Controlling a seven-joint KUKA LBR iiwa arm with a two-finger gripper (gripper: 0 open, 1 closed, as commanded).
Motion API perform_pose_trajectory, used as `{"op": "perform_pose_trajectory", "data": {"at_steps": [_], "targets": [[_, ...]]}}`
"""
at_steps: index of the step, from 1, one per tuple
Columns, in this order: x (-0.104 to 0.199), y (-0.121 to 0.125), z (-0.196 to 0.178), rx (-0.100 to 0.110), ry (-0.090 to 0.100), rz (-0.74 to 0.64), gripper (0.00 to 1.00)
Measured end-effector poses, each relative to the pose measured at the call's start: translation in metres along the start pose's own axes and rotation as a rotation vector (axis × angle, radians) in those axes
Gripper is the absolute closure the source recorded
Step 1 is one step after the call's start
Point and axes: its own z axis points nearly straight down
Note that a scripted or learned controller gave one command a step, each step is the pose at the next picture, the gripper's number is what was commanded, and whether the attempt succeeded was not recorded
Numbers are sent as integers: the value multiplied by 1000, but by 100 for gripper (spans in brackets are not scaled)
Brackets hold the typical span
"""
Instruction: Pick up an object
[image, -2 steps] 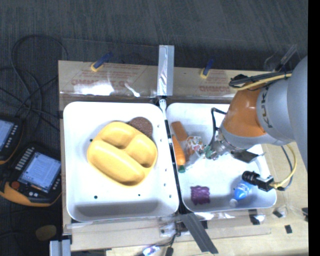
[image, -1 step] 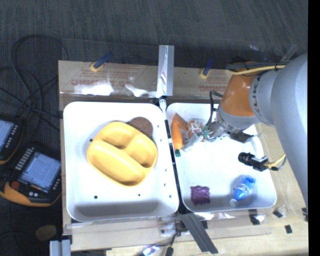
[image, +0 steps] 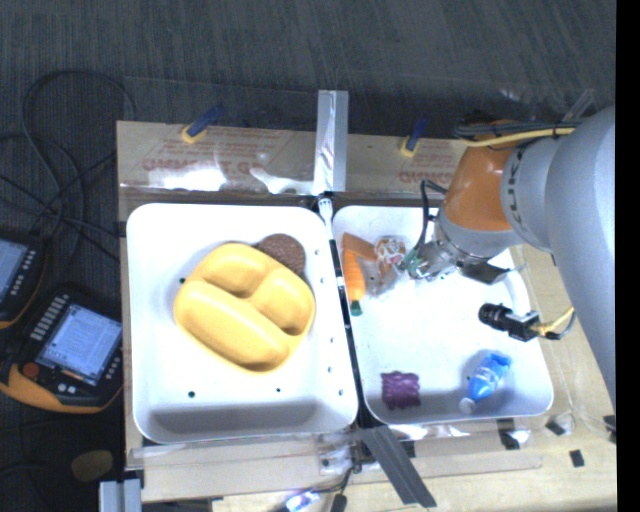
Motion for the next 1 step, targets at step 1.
{"op": "perform_pose_trajectory", "data": {"at_steps": [1], "targets": [[48,34,-84,12,3,235,100]]}}
